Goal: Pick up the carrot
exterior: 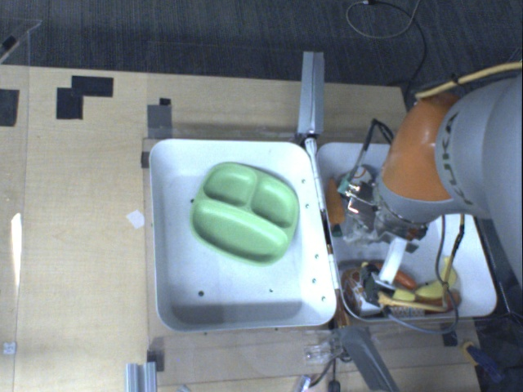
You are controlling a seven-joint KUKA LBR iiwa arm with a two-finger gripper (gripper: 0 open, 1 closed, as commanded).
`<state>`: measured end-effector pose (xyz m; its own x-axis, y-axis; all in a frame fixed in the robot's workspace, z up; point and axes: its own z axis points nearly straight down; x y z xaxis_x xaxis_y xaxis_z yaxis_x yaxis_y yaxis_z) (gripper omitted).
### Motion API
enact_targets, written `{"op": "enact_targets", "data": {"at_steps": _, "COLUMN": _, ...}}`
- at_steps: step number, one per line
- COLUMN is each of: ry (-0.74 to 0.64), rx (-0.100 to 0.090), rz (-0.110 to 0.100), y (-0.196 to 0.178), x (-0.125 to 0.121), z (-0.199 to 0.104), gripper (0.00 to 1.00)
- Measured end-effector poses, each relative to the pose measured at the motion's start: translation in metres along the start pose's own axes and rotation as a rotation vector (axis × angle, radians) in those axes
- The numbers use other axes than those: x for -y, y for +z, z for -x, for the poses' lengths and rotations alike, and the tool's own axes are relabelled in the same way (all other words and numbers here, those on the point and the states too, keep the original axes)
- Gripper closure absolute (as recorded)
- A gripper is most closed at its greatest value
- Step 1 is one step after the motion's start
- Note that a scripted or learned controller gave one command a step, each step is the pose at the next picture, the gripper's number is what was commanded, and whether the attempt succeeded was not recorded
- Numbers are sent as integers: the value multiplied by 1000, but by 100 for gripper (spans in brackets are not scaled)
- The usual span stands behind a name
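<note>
Grey arm [490, 149] w/ orange band [415, 158], black cables.

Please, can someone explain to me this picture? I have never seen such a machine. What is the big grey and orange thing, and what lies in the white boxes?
It is a robot arm, seen from one fixed camera above the bench. It reaches in from the right over the right bin. Its claw hangs low among small objects piled there; an orange piece, perhaps the carrot, lies beside it. Whether it holds anything I cannot tell. The left bin holds a green divided plate.
</note>
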<state>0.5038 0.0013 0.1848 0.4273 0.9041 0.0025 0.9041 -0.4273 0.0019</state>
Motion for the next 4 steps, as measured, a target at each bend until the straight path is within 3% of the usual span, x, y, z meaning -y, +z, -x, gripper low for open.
{"op": "enact_targets", "data": {"at_steps": 1, "ry": -53, "rx": 1, "rz": 0, "y": 1, "x": -7, "z": 53, "gripper": 100}}
{"op": "enact_targets", "data": {"at_steps": 2, "ry": 278, "rx": 2, "rz": 0, "y": -25, "x": -31, "z": 104, "gripper": 100}}
{"op": "enact_targets", "data": {"at_steps": 3, "ry": 552, "rx": 1, "rz": -2, "y": 1, "x": 10, "z": 16, "gripper": 100}}
{"op": "enact_targets", "data": {"at_steps": 4, "ry": 543, "rx": 0, "rz": 0, "y": -10, "x": 9, "z": 14, "gripper": 100}}
